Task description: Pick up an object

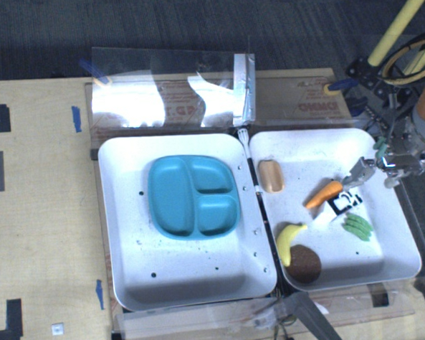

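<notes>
Pale plywood covers the bench [43, 212], with a few black corner marks and bits of blue tape on it, and dark carpet runs behind. Two shallow white bins sit side by side on it, their inner rims touching down the middle. A sheet of clear plastic [172, 93] stands up behind the left bin and throws back a hard glare.

The left bin [125, 271] holds a blue divided plate [194, 195], lying flat near its middle, with small dark specks scattered on the bin floor around it.

The right bin [398, 262] holds the loose things. A tan bread roll [270, 175] lies by the inner wall, near the far end. A yellow banana [287, 240] curves along the near-left part, and a brown, round, rough-skinned fruit [303, 262] sits touching its lower end. An orange carrot [322, 193] lies at a slant near the middle of the bin, its upper end pointing toward the arm. Just beside it on the right is a small black-and-white block [343, 203], and below that a bunch of green leaves [359, 226].

From the right edge the arm comes in over the far-right corner of this bin. Its claw [361, 168] hangs just beyond the carrot's upper tip, near it. I cannot tell from here whether the claw is apart or together, and nothing shows between it.
</notes>
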`<state>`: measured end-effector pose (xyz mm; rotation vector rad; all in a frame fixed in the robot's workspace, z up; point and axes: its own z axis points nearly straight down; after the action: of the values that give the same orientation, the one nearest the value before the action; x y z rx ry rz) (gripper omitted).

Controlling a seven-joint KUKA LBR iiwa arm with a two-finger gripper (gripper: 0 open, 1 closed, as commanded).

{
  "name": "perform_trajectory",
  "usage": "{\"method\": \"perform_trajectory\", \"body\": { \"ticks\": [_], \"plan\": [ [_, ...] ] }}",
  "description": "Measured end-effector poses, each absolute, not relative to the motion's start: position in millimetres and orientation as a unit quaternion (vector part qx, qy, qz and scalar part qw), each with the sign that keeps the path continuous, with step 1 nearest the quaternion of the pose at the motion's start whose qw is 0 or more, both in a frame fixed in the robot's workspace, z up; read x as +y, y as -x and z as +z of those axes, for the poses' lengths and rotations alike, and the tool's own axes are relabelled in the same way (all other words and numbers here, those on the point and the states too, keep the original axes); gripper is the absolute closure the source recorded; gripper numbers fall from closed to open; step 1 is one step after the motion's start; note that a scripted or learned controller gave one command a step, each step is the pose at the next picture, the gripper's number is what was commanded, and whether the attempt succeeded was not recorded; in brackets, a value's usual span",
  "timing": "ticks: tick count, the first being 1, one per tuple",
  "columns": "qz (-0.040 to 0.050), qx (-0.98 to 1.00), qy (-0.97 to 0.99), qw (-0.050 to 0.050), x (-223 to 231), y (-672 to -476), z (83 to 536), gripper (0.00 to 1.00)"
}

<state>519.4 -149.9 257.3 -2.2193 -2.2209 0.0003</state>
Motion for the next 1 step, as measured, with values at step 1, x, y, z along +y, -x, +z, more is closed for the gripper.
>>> {"method": "perform_trajectory", "body": {
  "ticks": [1],
  "plan": [
    [-0.0056, -0.693, 0.721, -0.011, -166.6, -545.1, 118.9, 0.0]
  ]
}}
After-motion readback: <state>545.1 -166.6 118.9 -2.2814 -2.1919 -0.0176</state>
